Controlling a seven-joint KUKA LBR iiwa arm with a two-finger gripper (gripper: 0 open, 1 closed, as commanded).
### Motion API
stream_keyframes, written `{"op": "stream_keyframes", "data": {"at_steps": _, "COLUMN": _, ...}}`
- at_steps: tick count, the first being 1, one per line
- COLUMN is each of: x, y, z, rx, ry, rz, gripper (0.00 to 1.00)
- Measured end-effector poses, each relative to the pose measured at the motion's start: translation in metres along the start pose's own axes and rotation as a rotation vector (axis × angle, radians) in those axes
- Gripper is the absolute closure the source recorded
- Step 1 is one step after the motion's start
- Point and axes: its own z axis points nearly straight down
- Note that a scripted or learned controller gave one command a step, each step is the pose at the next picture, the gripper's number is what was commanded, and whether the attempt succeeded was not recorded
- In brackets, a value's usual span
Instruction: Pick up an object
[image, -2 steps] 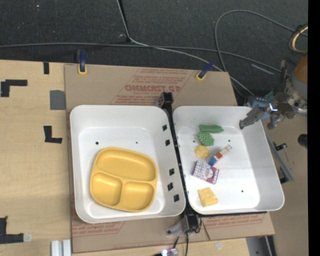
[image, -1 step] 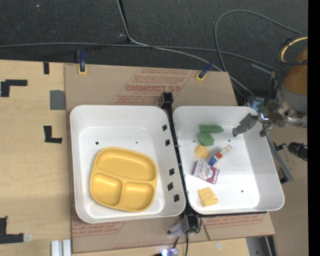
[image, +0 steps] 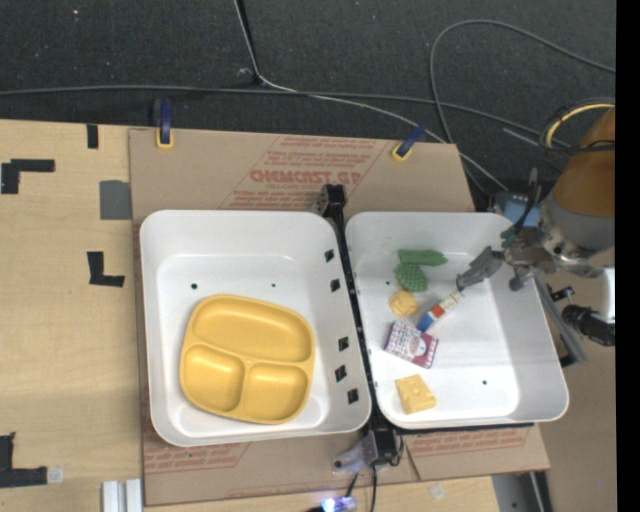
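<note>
The right bin holds several small objects. A green toy piece lies near its back. Just in front of it sits a small yellow lump. A short stick with blue and red ends lies beside the lump. A pink and white packet rests near the middle, and a yellow block lies close to the front wall. My gripper hangs over the right bin's back right part, to the right of the stick. It is open with nothing between its fingers.
The left bin holds a large yellow divided tray. A black divider runs between the two bins. Both bins rest on a cardboard sheet. Black cables cross behind it.
</note>
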Motion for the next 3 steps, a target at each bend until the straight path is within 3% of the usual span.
{"op": "stream_keyframes", "data": {"at_steps": 1, "x": -0.003, "y": -0.003, "z": 0.044, "rx": 0.001, "ry": 0.000, "rz": 0.000, "gripper": 0.00}}
{"op": "stream_keyframes", "data": {"at_steps": 2, "x": -0.003, "y": -0.001, "z": 0.031, "rx": -0.003, "ry": 0.000, "rz": -0.002, "gripper": 1.00}}
{"op": "stream_keyframes", "data": {"at_steps": 3, "x": -0.002, "y": -0.008, "z": -0.014, "rx": -0.007, "ry": 0.000, "rz": -0.001, "gripper": 1.00}}
